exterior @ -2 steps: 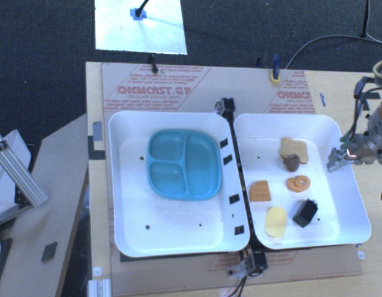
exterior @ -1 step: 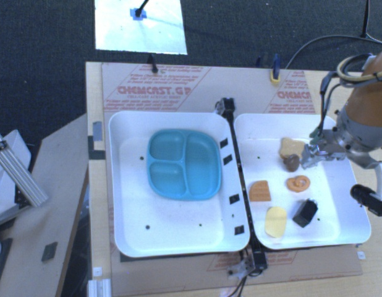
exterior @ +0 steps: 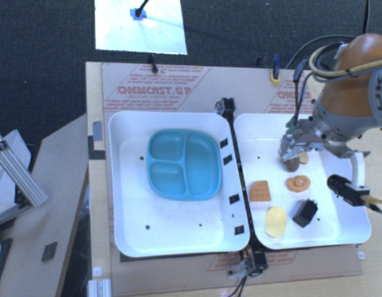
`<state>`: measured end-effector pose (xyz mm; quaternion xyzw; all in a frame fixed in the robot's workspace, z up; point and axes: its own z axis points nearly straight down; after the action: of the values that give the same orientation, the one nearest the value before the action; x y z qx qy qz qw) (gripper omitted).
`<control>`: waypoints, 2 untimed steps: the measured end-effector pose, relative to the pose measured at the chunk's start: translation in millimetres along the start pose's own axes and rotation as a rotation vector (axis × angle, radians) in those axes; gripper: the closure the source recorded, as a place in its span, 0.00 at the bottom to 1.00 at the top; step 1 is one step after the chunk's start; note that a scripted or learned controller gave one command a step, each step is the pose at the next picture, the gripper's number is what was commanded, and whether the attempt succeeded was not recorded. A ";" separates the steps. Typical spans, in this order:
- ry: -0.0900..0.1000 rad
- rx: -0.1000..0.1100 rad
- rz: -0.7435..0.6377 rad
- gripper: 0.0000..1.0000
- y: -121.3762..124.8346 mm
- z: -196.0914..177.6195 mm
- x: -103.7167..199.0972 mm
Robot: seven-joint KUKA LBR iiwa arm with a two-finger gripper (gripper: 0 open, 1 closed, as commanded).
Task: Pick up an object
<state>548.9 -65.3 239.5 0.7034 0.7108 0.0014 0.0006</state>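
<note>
The right bin [exterior: 339, 231] holds several small items. My gripper [exterior: 291, 155] is lowered in its upper middle, directly over a brown lump [exterior: 292, 164] that it partly hides. A small tan piece [exterior: 303, 158] lies right beside it. Below are an orange round piece [exterior: 298, 183], an orange square slab [exterior: 259, 191], a pale yellow piece [exterior: 275, 221] and a black block [exterior: 305, 213]. The view does not show the brown lump lifted off the bin floor.
The left bin [exterior: 126, 228] carries a blue divided plate [exterior: 183, 164]. A black clip strip [exterior: 233, 166] runs along the divider between the bins. A black cylinder [exterior: 345, 190] juts over the right bin's right rim. The arm [exterior: 355, 88] looms over the bin's upper right.
</note>
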 end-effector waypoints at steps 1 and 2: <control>0.000 0.001 0.000 1.00 13.9 12.8 57.0; 0.000 0.000 0.003 1.00 28.0 5.5 100.7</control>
<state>575.9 35.7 234.2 0.7044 0.7098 0.0014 0.0007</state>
